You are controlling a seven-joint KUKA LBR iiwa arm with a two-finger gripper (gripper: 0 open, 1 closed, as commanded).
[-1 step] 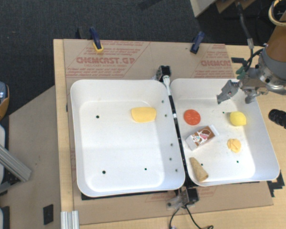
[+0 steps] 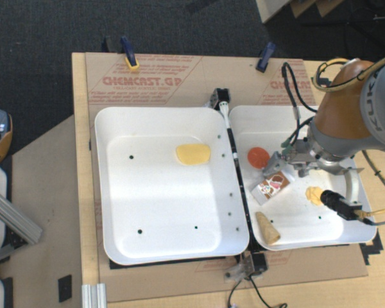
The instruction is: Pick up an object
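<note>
Board (image 2: pixel 141 79) under bins reads "CHEMCAST GP" in red. Gripper (image 2: pixel 294 161) low in right bin (image 2: pixel 295 236), grip state unclear, beside red disc (image 2: pixel 258 156) and printed packet (image 2: pixel 270 186), label unreadable.

Two white bins (image 2: pixel 160 236) sit on a tan cardboard surface (image 2: pixel 154 79) printed with red lettering. In the left bin lies a pale yellow piece (image 2: pixel 192 154). The right holds a red disc (image 2: pixel 258 156), a red-and-white packet (image 2: pixel 271 186) and a beige wedge (image 2: pixel 267 228). The arm (image 2: pixel 346 108) is grey and orange.
</note>
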